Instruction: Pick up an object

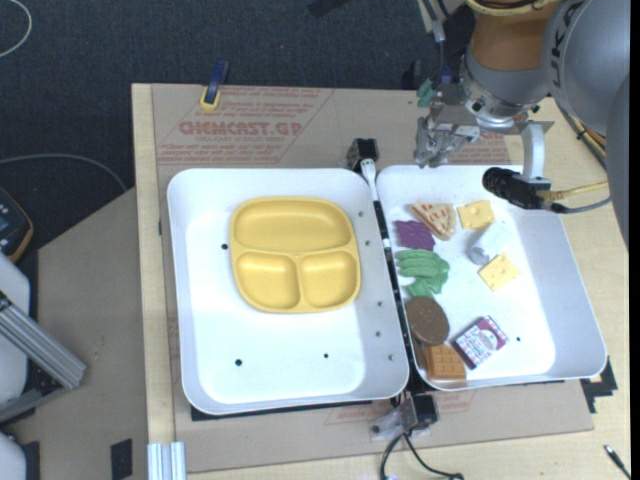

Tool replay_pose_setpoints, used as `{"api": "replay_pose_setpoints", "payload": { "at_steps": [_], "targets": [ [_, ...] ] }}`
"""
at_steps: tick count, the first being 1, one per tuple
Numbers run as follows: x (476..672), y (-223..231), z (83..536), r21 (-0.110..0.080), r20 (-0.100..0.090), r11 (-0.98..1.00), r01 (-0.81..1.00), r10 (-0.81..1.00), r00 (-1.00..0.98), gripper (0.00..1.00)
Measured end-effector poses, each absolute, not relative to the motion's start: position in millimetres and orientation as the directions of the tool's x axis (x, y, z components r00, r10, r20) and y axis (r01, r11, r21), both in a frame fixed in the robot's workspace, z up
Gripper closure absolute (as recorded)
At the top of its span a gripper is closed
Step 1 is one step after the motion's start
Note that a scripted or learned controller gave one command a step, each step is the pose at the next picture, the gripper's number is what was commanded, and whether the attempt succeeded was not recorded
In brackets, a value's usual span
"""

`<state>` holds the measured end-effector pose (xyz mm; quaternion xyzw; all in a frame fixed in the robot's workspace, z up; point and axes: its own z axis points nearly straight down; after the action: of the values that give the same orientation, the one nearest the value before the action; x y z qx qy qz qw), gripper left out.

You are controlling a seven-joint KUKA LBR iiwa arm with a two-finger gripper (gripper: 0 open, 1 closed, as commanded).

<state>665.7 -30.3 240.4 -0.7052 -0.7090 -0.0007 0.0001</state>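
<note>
Reaching in over the counter's far right edge, the grey-and-orange arm (520,28) holds its claw (437,148) above the far rim of the right bin (570,268); how wide the claw stands cannot be told, and nothing shows in it. Left bin (190,268) carries a yellow divided tray (295,253). Nearest candidate, the waffle wedge (433,217), lies just nearward of the claw, beside a cheese cube (475,214).
</note>
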Motion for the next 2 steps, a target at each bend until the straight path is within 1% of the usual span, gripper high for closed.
{"api": "replay_pose_setpoints", "payload": {
  "at_steps": [1,2],
  "targets": [
    [669.0,26,232,-0.001,0.002,0.005,1.000,1.000,-0.005,1.00],
    [662.6,14,215,-0.003,-0.001,-0.001,1.000,1.000,0.001,1.00]
  ]
}}
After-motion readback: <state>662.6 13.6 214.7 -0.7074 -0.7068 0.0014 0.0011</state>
